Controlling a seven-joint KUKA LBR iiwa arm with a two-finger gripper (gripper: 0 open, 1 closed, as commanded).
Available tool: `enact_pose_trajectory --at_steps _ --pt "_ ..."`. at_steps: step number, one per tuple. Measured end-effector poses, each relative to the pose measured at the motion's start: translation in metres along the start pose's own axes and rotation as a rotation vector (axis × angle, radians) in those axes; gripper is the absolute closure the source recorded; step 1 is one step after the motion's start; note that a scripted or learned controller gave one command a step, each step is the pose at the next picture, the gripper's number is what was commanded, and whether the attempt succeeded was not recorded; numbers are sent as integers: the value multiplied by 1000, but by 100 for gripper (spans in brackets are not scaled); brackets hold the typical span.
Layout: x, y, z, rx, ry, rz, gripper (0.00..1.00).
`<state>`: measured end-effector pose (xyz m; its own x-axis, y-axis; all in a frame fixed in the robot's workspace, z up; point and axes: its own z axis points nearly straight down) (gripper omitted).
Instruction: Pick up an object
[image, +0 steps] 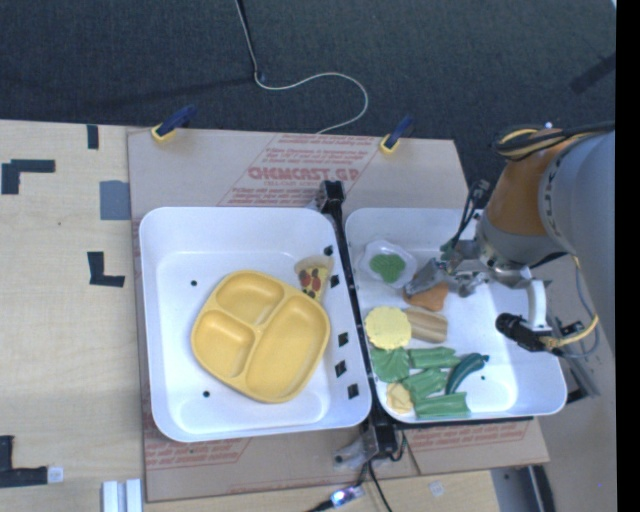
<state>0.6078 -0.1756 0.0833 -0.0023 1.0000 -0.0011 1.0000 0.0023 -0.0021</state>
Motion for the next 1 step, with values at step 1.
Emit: enact_pose_trajectory --at_steps 1 --pt "0 3 -15 -10 -1 -1 100"
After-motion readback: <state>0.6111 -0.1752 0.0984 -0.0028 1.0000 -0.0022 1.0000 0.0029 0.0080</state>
